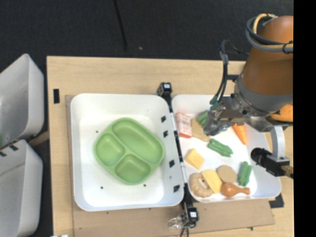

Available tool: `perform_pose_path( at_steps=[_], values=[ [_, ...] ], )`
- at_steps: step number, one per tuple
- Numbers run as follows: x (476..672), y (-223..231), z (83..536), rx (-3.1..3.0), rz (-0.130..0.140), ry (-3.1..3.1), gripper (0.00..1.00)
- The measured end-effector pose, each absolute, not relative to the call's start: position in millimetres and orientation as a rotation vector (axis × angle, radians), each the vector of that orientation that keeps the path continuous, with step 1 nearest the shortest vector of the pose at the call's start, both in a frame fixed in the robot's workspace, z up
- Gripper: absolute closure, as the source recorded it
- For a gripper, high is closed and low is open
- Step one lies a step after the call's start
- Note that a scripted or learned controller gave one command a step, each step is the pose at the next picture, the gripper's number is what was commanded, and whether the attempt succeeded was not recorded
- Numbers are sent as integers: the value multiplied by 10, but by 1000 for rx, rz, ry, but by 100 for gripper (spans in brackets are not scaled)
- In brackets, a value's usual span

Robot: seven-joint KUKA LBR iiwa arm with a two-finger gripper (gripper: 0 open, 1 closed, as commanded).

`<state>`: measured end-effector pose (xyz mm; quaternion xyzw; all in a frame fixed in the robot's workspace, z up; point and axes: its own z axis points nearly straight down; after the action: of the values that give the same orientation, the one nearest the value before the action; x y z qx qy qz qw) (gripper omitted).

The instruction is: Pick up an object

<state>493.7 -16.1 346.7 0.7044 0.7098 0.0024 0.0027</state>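
The end effector (216,124) hangs low at the right bin's (185,100) twelve o'clock, presumably seeking food; its opening I cannot tell.

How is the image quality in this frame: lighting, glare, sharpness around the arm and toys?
Camera view: lighting is even and soft. The left bin shows mild bright wash on its white floor, no hard glare. The green divided plate is reasonably sharp. The gripper looks dark and smeared, so its jaws cannot be made out. The small toys in the right bin are soft-edged and low in detail.
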Motion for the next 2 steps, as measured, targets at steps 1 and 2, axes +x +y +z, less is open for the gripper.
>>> perform_pose_path(
  at_steps=[1,2],
  values=[
    [4937,-210,3485,2217,-16,2229,100],
    [4948,-222,3557,2209,-26,2240,100]
  ],
)
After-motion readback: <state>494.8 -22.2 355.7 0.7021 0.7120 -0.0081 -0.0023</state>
